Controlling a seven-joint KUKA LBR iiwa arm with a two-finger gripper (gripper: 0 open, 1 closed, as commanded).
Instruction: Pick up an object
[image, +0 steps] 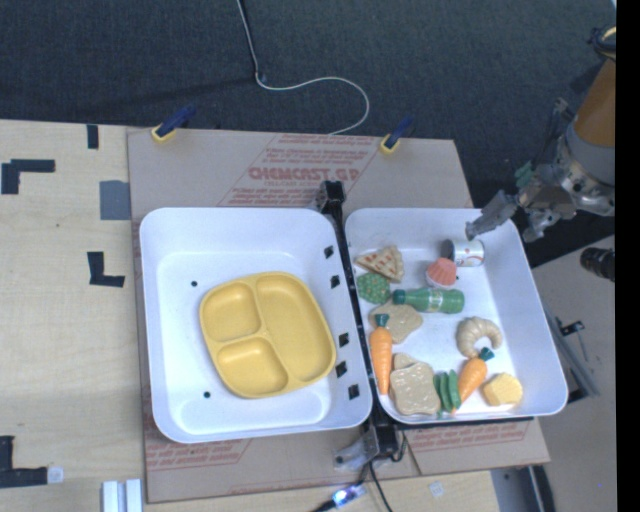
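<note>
Gripper (492, 221) is hovering at upper right of the frame, over the right bin's (545, 330) top rim; its grip state is unclear. Nearest, a small silver can (465, 251) is lying in that bin: probably light, rigid, slippery; best grasped across its round sides.

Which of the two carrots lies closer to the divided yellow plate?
The long carrot at the right bin's left wall, next to the yellow plate. The shorter carrot lies near the croissant, farther right.
</note>
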